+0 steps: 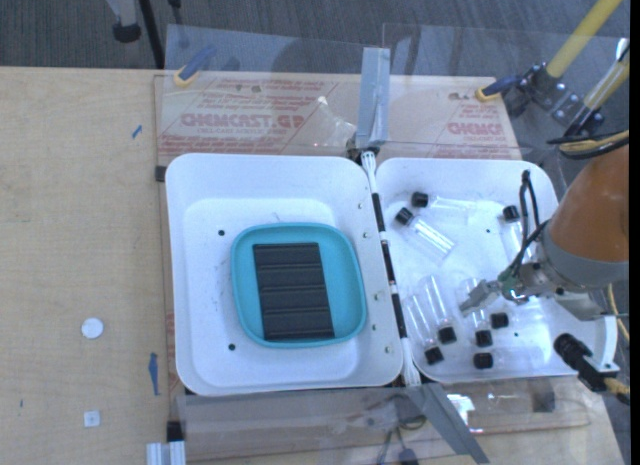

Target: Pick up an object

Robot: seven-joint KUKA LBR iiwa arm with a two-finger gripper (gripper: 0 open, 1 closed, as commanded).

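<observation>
The right bin (455, 175) holds several clear plastic vials with black caps. One vial (428, 236) lies slantwise near the bin's upper left. Others (432, 305) lie together lower down, with their caps (446, 334) toward the front. My gripper (482, 296) hangs low over the right bin's middle right, just right of that cluster and above two caps (499, 320). The orange band of the arm (598, 215) rises behind it. In the left bin (196, 253) sits a teal tray (245, 283) carrying a dark grey ribbed block (292, 291).
A clear sheet with red print (250, 118) lies behind the bins, held by a grey clamp bar (374, 93). The wooden bench (70, 243) stretches to the left. Yellow-handled clamps (590, 18) and cables stand at the back right.
</observation>
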